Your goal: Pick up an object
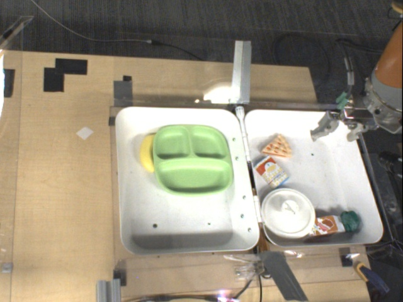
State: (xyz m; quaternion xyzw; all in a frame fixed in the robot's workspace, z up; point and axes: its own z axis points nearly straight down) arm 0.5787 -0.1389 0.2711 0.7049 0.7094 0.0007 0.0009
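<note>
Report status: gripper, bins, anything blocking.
Gripper over right bin's far edge, nothing held. Pizza toy, carton, bowl, bottle untouched. Nothing blocking.

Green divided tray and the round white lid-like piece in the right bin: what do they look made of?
The green divided tray looks like moulded plastic: uniform colour, rounded compartment walls, soft semi-matte sheen. The round white piece also looks like plastic, smoother and glossier, with bright highlights on its rim and a small knob; ceramic cannot be ruled out from this view.
</note>
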